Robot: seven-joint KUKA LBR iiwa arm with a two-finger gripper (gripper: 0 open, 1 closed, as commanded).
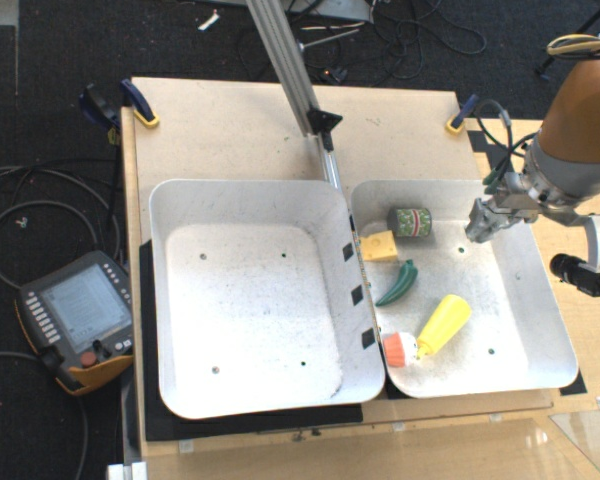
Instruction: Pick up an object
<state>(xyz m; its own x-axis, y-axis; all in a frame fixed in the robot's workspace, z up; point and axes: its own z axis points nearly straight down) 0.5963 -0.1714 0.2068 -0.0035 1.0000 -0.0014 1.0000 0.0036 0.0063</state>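
The right bin holds several objects. A small green can lies on its side near the far edge, with a yellow block just left of it. Below them sits a dark green pepper-like piece. A yellow bottle lies tilted toward the bin's left front, beside a small orange and white piece. My gripper hangs over the far right part of this bin, right of the can and apart from it. Nothing shows between its fingers.
The left bin sits beside the right one, with black clips along the shared rim. A slanted metal post rises from the back of the bench. Yellow clamps mark the far corners. A teach pendant lies on the floor at left.
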